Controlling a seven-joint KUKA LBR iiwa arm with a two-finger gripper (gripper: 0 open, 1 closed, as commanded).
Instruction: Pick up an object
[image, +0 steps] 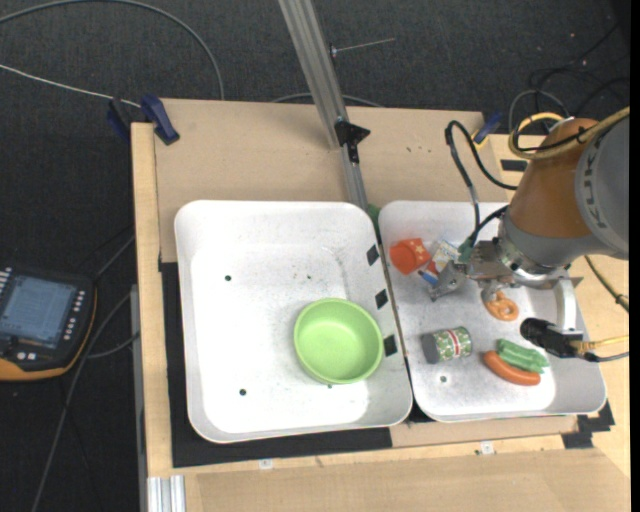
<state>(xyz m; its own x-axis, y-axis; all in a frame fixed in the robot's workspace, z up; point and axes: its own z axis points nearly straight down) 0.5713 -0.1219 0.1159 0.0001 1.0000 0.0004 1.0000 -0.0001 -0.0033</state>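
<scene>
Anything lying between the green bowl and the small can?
The bins' adjoining rims lie between the green bowl and the small can, in the camera view.

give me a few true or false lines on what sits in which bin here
1. The round light-green plastic bowl sits in the left white bin. True.
2. The small grey can with a red and green label stands upright. False: it lies on its side in the right white bin.
3. The orange ring lies in the left bin. False: it lies in the right bin.
4. The end effector is over the right bin. True.
</scene>
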